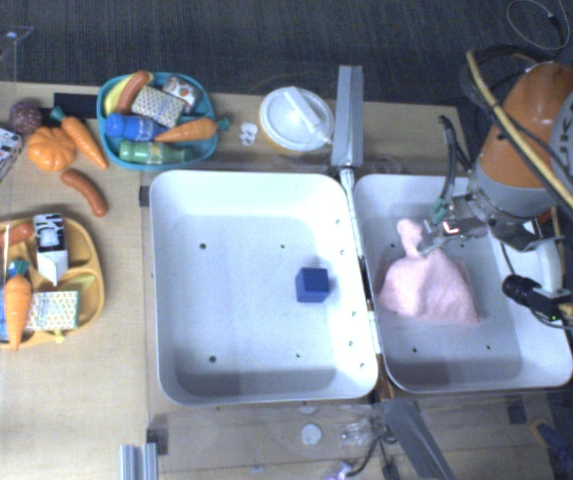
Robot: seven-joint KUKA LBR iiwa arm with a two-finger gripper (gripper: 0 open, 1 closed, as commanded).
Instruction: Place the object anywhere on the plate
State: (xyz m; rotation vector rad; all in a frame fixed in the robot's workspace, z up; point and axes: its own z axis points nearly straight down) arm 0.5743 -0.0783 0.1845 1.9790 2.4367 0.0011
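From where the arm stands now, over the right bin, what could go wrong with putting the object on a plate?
1. The gripper sits at the upper edge of the soft pink object; a pinch there may slip off.
2. I cannot pick out a plate for certain, so the drop target is unclear.
3. The blue cube lies alone in the left bin and could be mistaken for the object.

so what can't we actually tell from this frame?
- Gripper: finger state, too small and blurred against the pink cloth.
- Pink cloth: held or just touched, unclear.
- Arm: cut off by the right edge.
- Blue block: exact shape too small to tell.
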